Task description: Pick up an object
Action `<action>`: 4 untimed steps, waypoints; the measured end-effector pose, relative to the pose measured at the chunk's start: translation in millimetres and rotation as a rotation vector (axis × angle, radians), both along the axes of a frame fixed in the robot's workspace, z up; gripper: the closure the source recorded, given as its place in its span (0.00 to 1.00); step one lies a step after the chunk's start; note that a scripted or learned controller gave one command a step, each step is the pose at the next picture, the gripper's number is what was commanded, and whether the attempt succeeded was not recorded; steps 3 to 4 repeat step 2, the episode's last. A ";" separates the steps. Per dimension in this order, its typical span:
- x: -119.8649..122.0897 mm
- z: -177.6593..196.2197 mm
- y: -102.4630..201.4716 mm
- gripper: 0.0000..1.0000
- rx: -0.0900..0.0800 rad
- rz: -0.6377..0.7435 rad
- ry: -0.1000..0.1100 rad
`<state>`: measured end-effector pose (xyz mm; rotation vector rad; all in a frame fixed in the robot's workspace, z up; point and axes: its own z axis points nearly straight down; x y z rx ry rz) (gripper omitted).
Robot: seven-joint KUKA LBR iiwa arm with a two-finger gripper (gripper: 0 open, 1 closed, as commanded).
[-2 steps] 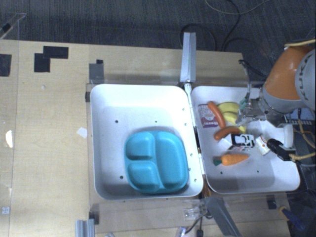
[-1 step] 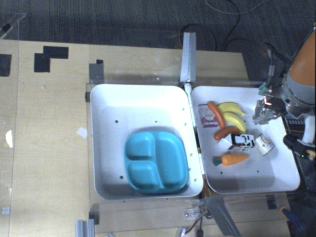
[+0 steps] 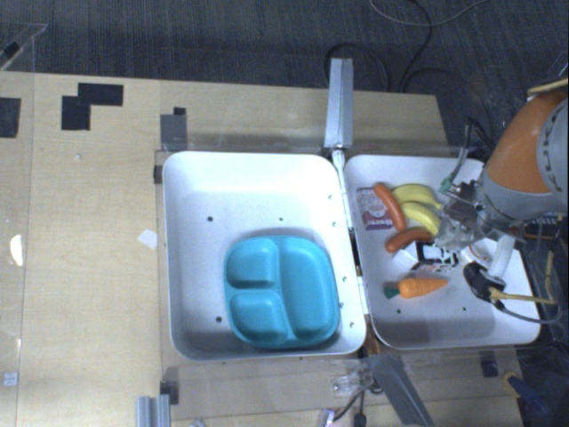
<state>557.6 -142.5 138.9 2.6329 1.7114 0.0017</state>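
Clearly not finished yet: nothing lifted, every item lying on the bin floors. Hovers low over the right bin (image 3: 471, 323), the gripper (image 3: 455, 229), just beside the banana (image 3: 416, 205) and above a small black-and-white item (image 3: 436, 254); cannot tell how the tool is set, since the wrist hides it. Looks like the approach stage, with the closing and the lift left to do. Holds several candidates, that right bin: the banana near the middle, two sausages (image 3: 388, 202) touching it, a carrot (image 3: 420, 286) nearer the front, a small packet (image 3: 368, 208) by the left wall. Carries just one thing, the left bin (image 3: 191, 238): a blue divided tray (image 3: 281, 290), towards the front right corner.
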 end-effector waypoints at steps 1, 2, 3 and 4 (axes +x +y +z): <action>-42.7 -9.4 6.9 1.00 -0.006 -0.109 -0.034; -57.6 81.3 12.2 1.00 0.000 -0.133 -0.003; -57.6 81.3 12.2 1.00 0.000 -0.133 -0.003; -57.6 81.3 12.2 1.00 0.000 -0.133 -0.003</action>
